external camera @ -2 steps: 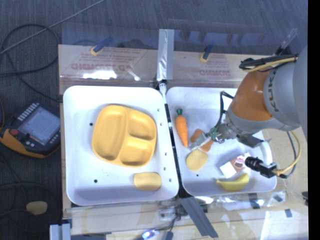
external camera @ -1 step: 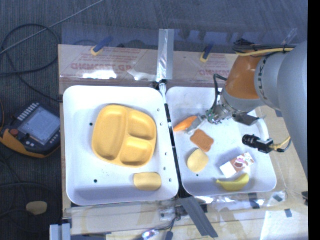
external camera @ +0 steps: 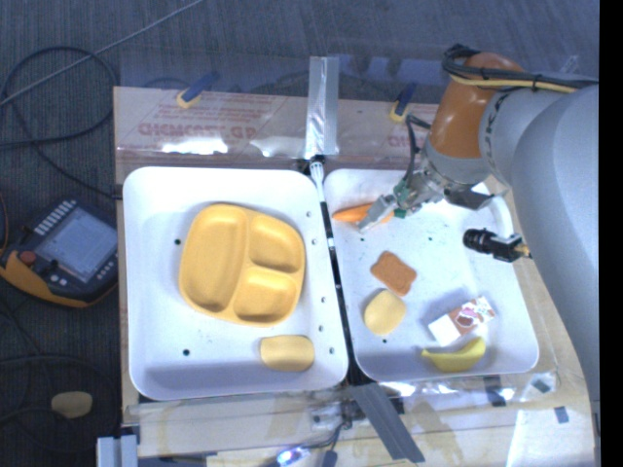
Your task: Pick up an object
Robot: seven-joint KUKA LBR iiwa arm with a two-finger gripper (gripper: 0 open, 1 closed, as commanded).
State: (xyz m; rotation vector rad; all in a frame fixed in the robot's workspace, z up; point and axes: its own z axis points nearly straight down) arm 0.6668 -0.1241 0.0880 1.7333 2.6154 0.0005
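The grey arm reaches in from the right, its bulk cut off by the frame edge and hiding the far right corner of the worktop. The claw is down in the far left part of the right bin. Its tip meets the thick end of the carrot, which lies just to the claw's left by the bin's inner wall. Whether the claw is spread or pinching the carrot cannot be told, since the contact is too small and blurred.

Across the divide to the claw's left, the left bin holds a yellow divided tray, and a pale yellow oval lump lies nearer the front.

In the right bin, an orange-brown flat piece lies in front of the claw, with a yellow rounded lump just beyond it. Further front and to the right are a banana and a white-and-red packet – touching or nearly so, the packet's print unreadable.
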